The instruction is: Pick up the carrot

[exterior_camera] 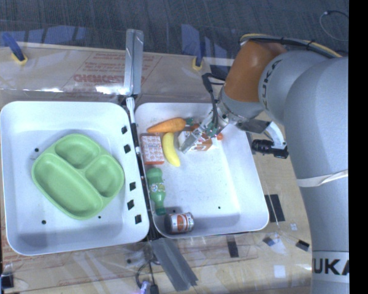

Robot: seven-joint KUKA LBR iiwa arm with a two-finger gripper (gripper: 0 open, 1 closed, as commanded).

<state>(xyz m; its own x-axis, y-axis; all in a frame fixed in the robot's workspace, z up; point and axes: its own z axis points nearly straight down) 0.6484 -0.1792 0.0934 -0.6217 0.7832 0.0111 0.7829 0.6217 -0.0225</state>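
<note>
Lying at the far-left part of the right bin [245, 188], near its far wall: carrot [167, 125], long axis roughly left to right, thick end left, tapered end rising slightly toward the right. Just on the near side of the carrot: banana [170, 149], with a red packet [151, 149] to the banana's left. Farther toward the viewer from the carrot: green bottle [156, 188], then a can [180, 222] on its side. Immediately right of the carrot's tapered end, low over a small orange-and-white item [203, 141]: gripper [199, 136], finger spread and any hold not discernible amid the clutter. Judged offset for the coming move: a short shift leftward along the carrot's length. Well left of the carrot, in the left bin [18, 182]: green divided plate [76, 173].
</note>
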